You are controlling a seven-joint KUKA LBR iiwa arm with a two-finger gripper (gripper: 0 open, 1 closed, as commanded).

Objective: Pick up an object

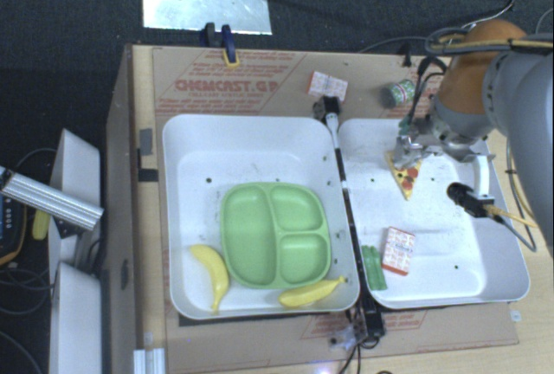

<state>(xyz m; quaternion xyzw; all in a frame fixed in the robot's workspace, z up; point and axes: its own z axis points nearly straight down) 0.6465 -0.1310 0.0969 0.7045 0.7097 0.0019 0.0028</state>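
Observation:
My gripper [409, 147] hangs over the far part of the right bin [502, 277], reaching in from the right. A yellow and red pizza-slice toy [405, 177] lies directly below it, its wide end touching or just under the gripper tip; I cannot tell whether it is gripped. A red and white small box [398, 249] lies nearer the front of the same bin. A green flat piece [373, 267] rests against that bin's left wall.
The left bin [186, 156] holds a green divided plate [275, 234] with one banana [212, 274] at its left and another [312, 293] at its front. Behind the bins on the bench lie a small card [327, 86] and a round tin [401, 92].

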